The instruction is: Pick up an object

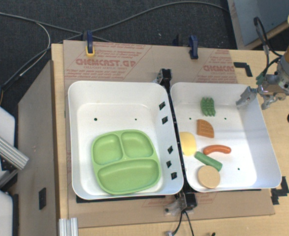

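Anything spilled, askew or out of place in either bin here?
Nothing stands out. The green tray lies flat in the left bin; the toy foods, such as the sausage, sit loosely inside the right bin.

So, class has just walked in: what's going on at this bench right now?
A robot arm reaches in from the right, its gripper above the far right rim of the right bin, holding nothing visible. That bin holds small toy foods: a green piece, an orange waffle, a yellow lemon, a sausage and a tan disc. The left bin holds a green divided plate.
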Robot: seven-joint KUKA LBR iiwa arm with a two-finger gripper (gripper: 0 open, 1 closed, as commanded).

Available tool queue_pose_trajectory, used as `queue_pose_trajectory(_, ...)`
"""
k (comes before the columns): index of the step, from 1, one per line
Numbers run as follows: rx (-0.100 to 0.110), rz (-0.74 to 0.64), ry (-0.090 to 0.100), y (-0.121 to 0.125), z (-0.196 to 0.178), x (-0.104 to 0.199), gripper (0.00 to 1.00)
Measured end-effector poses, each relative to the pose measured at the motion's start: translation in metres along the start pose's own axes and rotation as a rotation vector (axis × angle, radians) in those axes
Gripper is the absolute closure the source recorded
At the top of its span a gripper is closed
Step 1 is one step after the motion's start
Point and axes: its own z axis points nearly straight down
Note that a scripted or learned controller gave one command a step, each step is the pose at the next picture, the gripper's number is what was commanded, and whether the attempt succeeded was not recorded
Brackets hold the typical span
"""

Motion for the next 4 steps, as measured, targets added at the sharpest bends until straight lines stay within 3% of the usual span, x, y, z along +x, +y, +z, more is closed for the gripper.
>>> queue_pose_trajectory(1, -0.015, -0.004, -0.004, 0.003, -0.01, 0.001, 0.0)
queue_pose_trajectory(3, -0.011, -0.006, 0.001, 0.012, 0.101, 0.006, 0.0)
queue_pose_trajectory(4, -0.016, -0.008, -0.002, 0.013, 0.087, 0.006, 1.0)
